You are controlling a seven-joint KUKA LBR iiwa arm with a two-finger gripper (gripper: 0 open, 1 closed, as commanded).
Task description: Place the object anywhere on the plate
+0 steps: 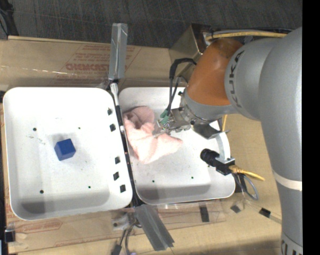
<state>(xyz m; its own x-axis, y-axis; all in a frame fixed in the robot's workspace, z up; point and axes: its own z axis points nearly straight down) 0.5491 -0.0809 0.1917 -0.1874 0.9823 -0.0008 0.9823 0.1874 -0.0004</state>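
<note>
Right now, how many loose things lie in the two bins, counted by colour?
Blue: 1, the blue block in the left bin.
Pink: 1, the pink cloth in the right bin, under the gripper.
Total: 2

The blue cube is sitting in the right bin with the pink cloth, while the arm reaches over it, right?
Not quite. The camera view shows the blue cube in the left bin, by itself. The pink cloth lies in the right bin, and the arm's gripper is over the cloth.
</note>
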